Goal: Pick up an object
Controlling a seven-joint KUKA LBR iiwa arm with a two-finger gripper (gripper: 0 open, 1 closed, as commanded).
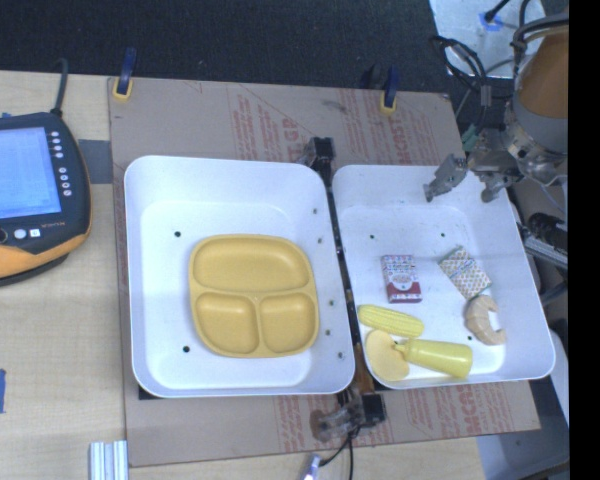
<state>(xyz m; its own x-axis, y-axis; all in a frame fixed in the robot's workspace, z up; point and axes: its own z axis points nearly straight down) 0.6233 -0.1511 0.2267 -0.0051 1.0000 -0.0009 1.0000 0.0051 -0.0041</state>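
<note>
Down at the near edge of the right bin (540,353), a yellow bottle (435,356) lies on its side, its neck end touching a pale yellow round piece (382,356) in the bin's near-left corner. Just behind them sits a toy corn cob (391,320), also lying flat. Over to the right, a tan, curled shrimp-like piece (484,319) rests near the bin's right wall. Moving back: a small red and white carton (401,278) sits mid-bin, and beside it to the right a patterned packet (465,272), tilted at an angle.

Up at the far right corner of that bin, the gripper (470,180) hovers, fingers spread apart with nothing between them, well apart from every object. Its orange band (545,78) shows above the wrist.

Across in the left bin (150,268), a yellow divided plate (252,294) lies flat in the middle, three compartments facing up. Both bins rest on a cardboard sheet (240,118) held by clamps at its far edge. A teach pendant (25,193) with a lit blue screen lies on the bench at far left.
</note>
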